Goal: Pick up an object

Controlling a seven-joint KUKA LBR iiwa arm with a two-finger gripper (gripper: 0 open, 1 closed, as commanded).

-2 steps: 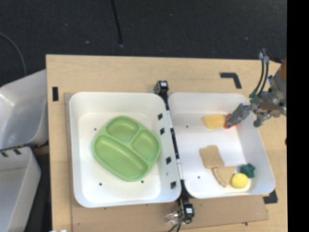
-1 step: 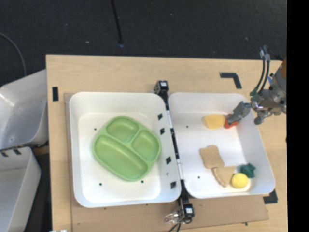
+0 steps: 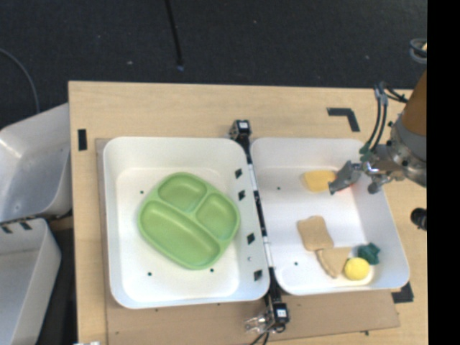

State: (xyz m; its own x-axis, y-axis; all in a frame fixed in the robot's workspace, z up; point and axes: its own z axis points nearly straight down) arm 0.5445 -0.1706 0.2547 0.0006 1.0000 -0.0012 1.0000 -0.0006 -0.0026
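Observation:
The right bin [image 3: 374, 201] holds several small items. A pale yellow piece [image 3: 318, 180] lies near its back. A tan slice [image 3: 313, 232] and a second tan piece [image 3: 332, 259] lie toward the front, beside a yellow ball [image 3: 357, 269] and a small dark green object [image 3: 369, 251]. My gripper [image 3: 357, 183] hangs over the bin's right side, just right of the pale yellow piece. It is open, with nothing between its fingers. One fingertip [image 3: 340, 183] is close to the yellow piece's right edge.
A green divided plate [image 3: 188, 220] lies in the left bin [image 3: 115, 192]. A ridge with black clips [image 3: 251, 207] separates the two bins. Wooden bench [image 3: 180, 110] surrounds them, and grey containers [image 3: 29, 164] stand off its left edge.

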